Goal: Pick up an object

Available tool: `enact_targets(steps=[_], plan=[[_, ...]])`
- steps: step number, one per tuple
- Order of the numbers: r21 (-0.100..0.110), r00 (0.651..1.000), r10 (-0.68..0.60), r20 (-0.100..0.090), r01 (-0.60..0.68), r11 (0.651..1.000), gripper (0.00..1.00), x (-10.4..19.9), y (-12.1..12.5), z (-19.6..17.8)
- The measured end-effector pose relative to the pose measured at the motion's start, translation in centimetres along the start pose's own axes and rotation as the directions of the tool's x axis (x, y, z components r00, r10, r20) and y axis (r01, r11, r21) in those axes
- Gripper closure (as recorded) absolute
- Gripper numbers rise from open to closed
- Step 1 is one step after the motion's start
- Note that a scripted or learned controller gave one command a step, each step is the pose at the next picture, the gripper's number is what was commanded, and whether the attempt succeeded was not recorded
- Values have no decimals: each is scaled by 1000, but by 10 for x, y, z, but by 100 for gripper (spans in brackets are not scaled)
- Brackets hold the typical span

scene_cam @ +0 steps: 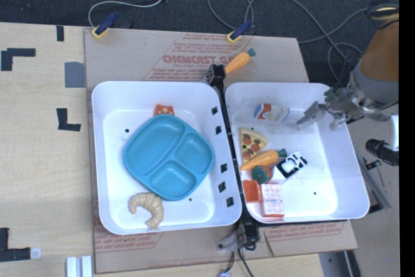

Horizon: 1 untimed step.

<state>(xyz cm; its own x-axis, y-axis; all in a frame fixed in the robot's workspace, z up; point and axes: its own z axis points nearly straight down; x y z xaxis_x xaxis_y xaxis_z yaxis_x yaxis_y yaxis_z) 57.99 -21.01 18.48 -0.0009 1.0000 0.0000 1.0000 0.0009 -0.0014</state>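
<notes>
Blue plate (170, 156) filled the left bin (104, 139), while the carrot (260, 158) lay mid-right bin (343, 165), so the gripper (322, 113), fingers spread wide and empty, should centre above it before descending.

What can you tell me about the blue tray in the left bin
The blue tray is a rounded-corner plate that looks like plastic, split into three compartments, all bare. It lies flat and turned at an angle on the floor of the left bin. A small red and white item peeks out by its upper edge, and a toy croissant lies just below its lower corner, close to it or touching.
</notes>
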Motion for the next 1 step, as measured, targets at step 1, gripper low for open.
enact_targets(steps=[1], plan=[[0, 1000, 0, -1, 0, 1000, 0, 43, -55, 94]])
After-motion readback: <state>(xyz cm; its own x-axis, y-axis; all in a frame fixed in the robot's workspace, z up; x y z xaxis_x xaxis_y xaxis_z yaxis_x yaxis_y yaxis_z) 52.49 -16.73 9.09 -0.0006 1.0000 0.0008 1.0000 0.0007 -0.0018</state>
